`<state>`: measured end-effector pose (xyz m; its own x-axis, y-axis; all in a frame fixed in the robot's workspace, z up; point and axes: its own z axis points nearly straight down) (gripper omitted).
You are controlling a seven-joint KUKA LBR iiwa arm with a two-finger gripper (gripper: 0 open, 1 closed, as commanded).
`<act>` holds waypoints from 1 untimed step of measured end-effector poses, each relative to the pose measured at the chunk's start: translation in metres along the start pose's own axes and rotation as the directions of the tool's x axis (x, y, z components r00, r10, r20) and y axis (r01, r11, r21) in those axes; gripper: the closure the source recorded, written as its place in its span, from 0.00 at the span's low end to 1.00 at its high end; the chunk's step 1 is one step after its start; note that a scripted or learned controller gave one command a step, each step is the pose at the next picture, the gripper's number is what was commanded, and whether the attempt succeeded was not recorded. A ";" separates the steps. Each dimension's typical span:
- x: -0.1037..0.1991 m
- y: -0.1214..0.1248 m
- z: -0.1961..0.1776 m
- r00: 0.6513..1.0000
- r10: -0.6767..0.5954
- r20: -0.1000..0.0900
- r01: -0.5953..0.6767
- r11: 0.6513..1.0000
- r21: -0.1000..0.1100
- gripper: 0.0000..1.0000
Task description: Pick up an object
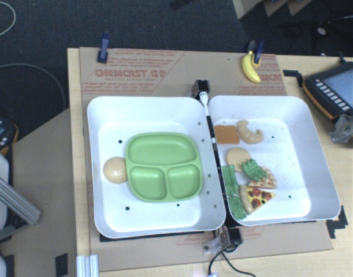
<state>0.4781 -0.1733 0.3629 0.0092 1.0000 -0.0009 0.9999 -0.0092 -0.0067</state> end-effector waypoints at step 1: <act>-0.054 0.001 0.074 1.000 -0.003 -0.001 0.003 1.000 -0.001 1.00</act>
